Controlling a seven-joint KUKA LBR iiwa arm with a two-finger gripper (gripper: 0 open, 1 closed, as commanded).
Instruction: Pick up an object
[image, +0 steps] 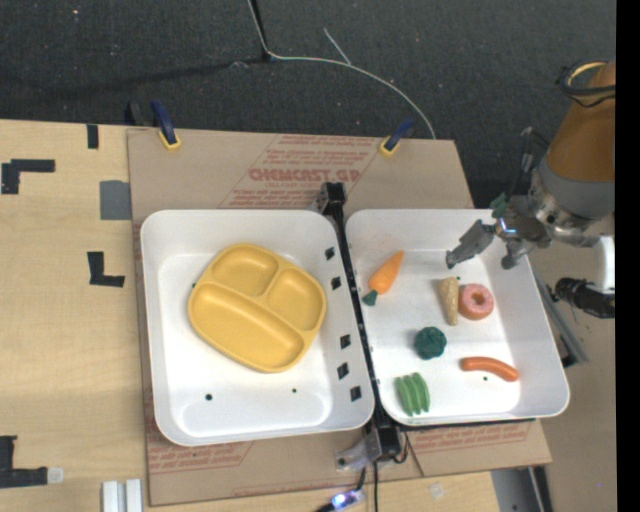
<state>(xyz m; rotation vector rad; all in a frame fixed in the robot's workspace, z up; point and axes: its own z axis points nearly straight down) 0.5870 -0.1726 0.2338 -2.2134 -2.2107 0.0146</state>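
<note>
Yellow tray (258, 305); orange carrot (387, 272); pink doughnut (476, 302); white bins (160, 300).

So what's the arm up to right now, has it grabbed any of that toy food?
Gripper open, holding nothing, above right bin's far edge. Donut nearest, beside a tan wedge. Nothing blocking.

Grey arm (575, 190) with an orange band, metallic wrist, and seemingly dark-fingered gripper (487, 250).

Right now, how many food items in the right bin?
6, all in the right bin: carrot upper left, tan wedge touching the pink donut mid-right, dark green broccoli centre, sausage lower right, green pods near front. None look hidden.
</note>
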